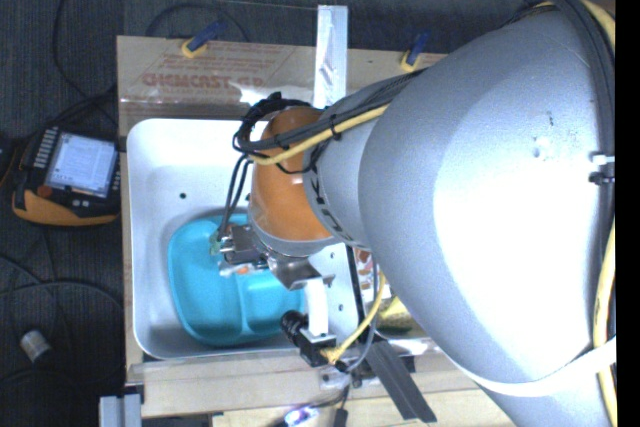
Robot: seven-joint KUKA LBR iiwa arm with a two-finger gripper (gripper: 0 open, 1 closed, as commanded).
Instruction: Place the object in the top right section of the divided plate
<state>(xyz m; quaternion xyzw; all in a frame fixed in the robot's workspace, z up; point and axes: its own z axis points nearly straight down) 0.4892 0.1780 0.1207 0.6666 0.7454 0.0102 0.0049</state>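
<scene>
The gripper (240, 250), its grip impossible to make out beneath the wrist, hangs over the blue plate (205, 290) in the left bin (160, 175), seemingly positioned for the top right section, the object itself hidden under the arm (480, 215).

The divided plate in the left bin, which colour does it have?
Light blue, a plain turquoise; the divided plate shows in the camera view, partly under the arm.
</scene>
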